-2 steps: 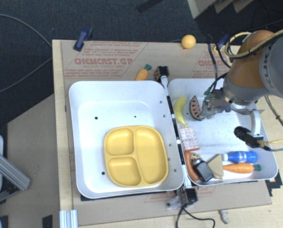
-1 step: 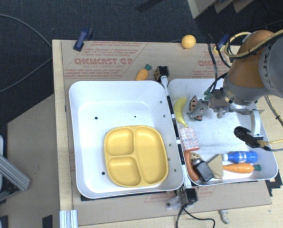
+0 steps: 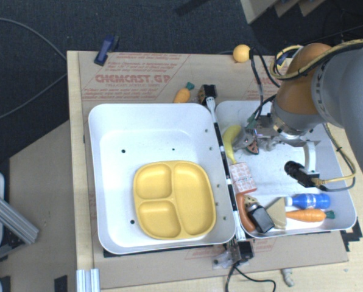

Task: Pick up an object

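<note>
In the right bin (image 3: pixel 346 207), upper left corner, lies a curved yellow banana (image 3: pixel 231 140), just beside the gripper (image 3: pixel 254 140). Nothing visible between its fingers; whether they are apart or together cannot be told

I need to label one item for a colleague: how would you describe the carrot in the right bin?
Start at the right bin, the one the arm reaches into. Along its near edge lies the carrot, just below a blue and white bottle. It is the bin's slim orange item with a green tip.
</note>
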You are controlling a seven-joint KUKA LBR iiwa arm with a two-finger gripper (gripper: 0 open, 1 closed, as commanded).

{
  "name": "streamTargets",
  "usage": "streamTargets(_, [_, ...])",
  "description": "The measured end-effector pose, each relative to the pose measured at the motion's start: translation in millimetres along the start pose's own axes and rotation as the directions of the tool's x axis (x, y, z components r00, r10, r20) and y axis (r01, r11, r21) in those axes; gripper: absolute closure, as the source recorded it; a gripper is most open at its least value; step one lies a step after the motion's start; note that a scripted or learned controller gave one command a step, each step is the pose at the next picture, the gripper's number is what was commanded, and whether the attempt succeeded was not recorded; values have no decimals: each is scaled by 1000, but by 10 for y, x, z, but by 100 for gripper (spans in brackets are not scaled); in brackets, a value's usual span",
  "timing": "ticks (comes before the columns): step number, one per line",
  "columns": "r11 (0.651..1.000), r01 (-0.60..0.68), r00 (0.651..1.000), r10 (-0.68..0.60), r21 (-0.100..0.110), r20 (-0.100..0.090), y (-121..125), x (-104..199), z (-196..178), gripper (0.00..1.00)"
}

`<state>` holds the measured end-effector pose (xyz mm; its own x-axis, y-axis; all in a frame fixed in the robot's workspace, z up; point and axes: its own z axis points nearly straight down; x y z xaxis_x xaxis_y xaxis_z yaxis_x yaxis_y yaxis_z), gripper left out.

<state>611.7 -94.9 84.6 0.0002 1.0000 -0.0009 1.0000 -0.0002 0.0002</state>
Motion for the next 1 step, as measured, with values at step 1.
streamTargets(1, [1000,0,1000,0,-2,0,5,6,-102,100])
